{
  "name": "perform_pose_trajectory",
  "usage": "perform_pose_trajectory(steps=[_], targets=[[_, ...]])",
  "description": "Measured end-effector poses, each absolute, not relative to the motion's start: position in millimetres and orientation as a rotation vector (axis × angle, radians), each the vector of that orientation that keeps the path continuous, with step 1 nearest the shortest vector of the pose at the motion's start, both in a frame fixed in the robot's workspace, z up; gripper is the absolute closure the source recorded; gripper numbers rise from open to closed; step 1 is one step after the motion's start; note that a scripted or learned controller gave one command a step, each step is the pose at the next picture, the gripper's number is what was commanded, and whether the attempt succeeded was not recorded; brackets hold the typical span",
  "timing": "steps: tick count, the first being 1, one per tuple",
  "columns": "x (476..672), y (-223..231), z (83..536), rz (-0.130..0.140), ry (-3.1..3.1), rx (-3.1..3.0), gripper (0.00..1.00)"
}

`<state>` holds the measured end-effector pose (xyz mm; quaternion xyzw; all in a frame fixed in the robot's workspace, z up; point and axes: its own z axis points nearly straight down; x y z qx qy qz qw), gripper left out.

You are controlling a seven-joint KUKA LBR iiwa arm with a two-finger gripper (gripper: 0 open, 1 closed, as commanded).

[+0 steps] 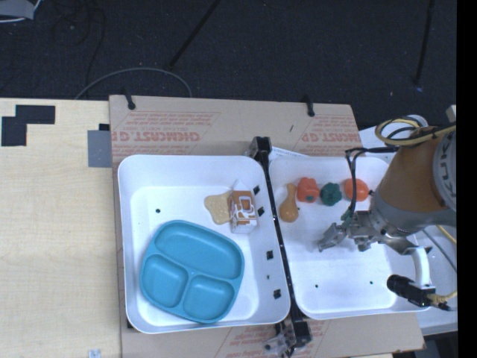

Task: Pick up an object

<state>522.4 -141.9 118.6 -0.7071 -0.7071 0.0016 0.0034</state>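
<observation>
My gripper [346,237] hangs low over the right bin [350,297], in its middle right part, and is open with nothing between its fingers. Just behind it, along the bin's far side, lie an orange ball [355,189], a small green object [330,193], an orange-red object [306,190] and a tan pear-shaped piece [288,208]. The gripper is apart from all of them, nearest to the orange ball and the green object.
The left bin [138,192] holds a blue divided plate [192,271], a flat tan piece [218,208] and a small orange-and-white box [243,209]. A black divider [273,237] runs between the bins. The arm's orange band [414,177] overhangs the right bin's right side.
</observation>
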Motion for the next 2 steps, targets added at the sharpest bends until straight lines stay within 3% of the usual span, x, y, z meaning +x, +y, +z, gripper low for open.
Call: perform_pose_trajectory(steps=[1, 2], targets=[[522.6, -143.3, 130.2, 0.005, -2.212, -2.222, 1.00], [518.6, -140.6, 172.6, 0.001, -2.222, -2.219, 1.00]])
